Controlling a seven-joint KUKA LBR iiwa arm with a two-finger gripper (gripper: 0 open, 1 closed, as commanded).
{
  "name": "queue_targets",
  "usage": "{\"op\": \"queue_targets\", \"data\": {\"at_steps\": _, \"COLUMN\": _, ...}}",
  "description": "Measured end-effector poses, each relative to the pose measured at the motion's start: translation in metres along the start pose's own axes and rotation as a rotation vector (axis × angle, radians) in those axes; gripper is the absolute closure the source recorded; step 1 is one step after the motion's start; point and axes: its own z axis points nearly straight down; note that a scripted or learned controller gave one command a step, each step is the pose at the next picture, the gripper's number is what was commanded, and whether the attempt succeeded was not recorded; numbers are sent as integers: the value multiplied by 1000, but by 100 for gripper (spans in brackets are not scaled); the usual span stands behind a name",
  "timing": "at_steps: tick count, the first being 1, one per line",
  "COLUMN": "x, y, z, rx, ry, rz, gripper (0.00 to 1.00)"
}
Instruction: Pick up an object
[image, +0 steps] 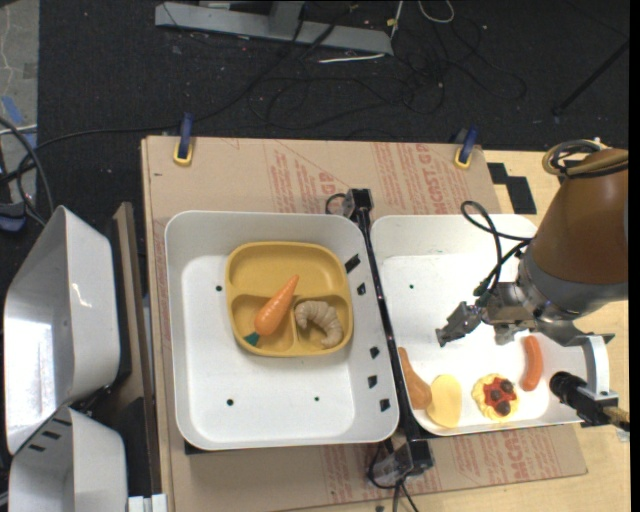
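My gripper (458, 325) hangs over the middle of the right bin (440, 250), above bare white floor. I see nothing between its dark fingers. In front of it, along the bin's near edge, lie an orange-brown drumstick-shaped piece (412, 377), a pale yellow piece (446, 398), a small pizza slice with red and dark toppings (496, 394) and a red sausage (531, 362). The sausage is to the right of the gripper, under the arm's wrist.
The left bin (200, 400) bears a yellow divided plate (245, 265) with a carrot (276, 305) and a beige shrimp (320, 320) in it. A black divider with clips (372, 300) runs between the bins. White containers (60, 300) stand at the far left.
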Motion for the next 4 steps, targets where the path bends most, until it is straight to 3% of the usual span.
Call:
{"op": "queue_targets", "data": {"at_steps": 1, "x": 0, "y": 2, "z": -5, "rx": -11, "ry": -2, "rz": -2, "gripper": 0}}
{"op": "queue_targets", "data": {"at_steps": 3, "x": 2, "y": 7, "z": 82, "rx": -7, "ry": 0, "rz": 0, "gripper": 0}}
{"op": "queue_targets", "data": {"at_steps": 4, "x": -2, "y": 11, "z": 120, "rx": -25, "ry": -10, "rz": 7, "gripper": 0}}
